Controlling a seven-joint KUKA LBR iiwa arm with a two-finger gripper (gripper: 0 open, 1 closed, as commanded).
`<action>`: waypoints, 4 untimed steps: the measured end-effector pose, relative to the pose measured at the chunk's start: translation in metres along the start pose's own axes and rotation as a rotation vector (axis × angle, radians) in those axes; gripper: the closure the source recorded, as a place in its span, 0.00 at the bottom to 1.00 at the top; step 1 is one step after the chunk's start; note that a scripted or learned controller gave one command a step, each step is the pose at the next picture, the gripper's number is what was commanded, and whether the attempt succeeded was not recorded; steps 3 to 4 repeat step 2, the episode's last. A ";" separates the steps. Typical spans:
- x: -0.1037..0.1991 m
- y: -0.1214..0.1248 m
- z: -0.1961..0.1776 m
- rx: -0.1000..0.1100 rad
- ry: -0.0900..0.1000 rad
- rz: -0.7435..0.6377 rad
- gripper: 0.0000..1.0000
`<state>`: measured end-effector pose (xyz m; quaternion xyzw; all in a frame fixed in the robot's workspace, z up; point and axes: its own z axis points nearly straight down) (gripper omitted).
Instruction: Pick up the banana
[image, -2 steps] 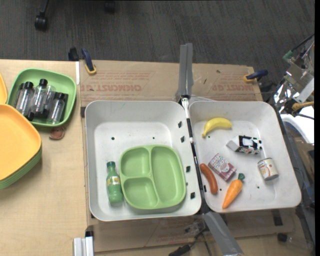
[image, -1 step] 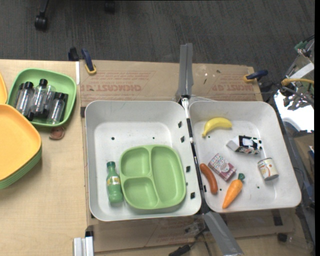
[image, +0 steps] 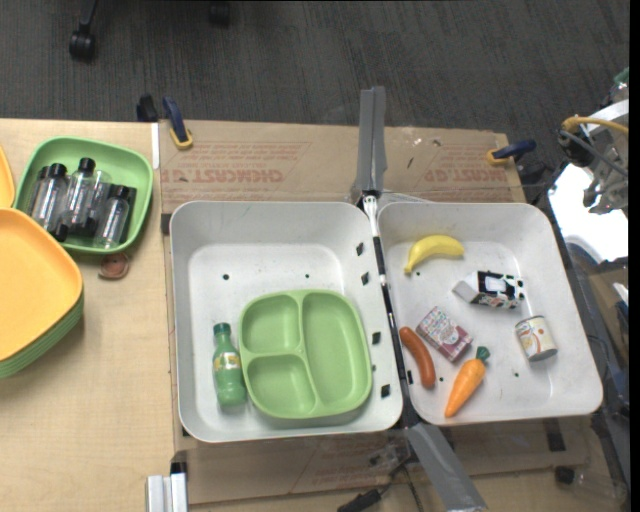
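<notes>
At the far left of the desk (image: 120, 420) I saw a stack of orange plates (image: 35, 290), partly cut off by the edge. Just behind it sat a green tray (image: 135, 170) holding several small dark-capped bottles (image: 80, 200), lying side by side.

Next came a cardboard sheet (image: 260, 170), clamped at its back corners, with the two white bins on it. The left bin (image: 190, 250) held two things: a green bottle (image: 228, 365) lying near its left wall, and just beside that a green divided plate (image: 305, 352) with three compartments, nothing in them, filling most of the bin's near half. The far half of that bin's floor was bare.

The right bin (image: 560, 250) touched the left one along a shared edge. The banana (image: 434, 250) lay in its far left part, near that shared edge, curved side up and apart from everything else. Nearer to me, a red sausage (image: 418, 357) lay along the left wall, with a pink box (image: 444, 333) just beside it and a carrot (image: 464, 385) below the box, its green top pointing to the right. Further right I saw a black-and-white carton (image: 492, 290) on its side, and then a small can (image: 537, 338), tilted, near the right wall.
</notes>
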<state>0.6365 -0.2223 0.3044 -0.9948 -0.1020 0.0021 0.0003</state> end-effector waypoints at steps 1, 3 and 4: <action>-0.029 -0.006 0.072 0.002 0.000 -0.338 1.00; -0.023 -0.005 0.038 0.000 0.001 -0.142 1.00; -0.023 -0.005 0.038 0.000 0.001 -0.142 1.00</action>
